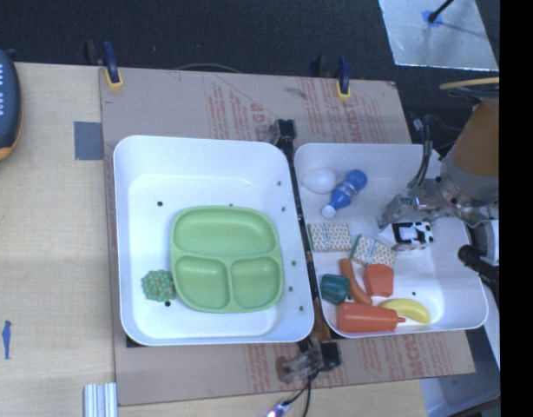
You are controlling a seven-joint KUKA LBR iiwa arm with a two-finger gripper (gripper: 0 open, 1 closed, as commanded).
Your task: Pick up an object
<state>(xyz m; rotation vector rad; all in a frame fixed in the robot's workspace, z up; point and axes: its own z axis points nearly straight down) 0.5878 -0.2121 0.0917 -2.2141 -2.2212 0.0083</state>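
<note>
My gripper [409, 219] hangs low over the right side of the right bin [453, 307], coming in from the right edge. Just under it lies a small black-and-white object [414, 234]; I cannot see whether it is held. Left of the gripper lie a white egg [319, 180] and a blue-capped bottle [345, 192]. Nearer the front are two patterned pieces [330, 235] [372, 251], an orange carrot [354, 281], an orange-red block [379, 279], a teal piece [333, 289], a yellow banana [409, 309] and a long red piece [368, 318].
The left bin [132, 233] holds a green divided plate [225, 257] and a green bumpy ball [158, 285] at its left. The bins' shared walls meet near the middle. A blue and orange device [1, 102] sits at the bench's far left.
</note>
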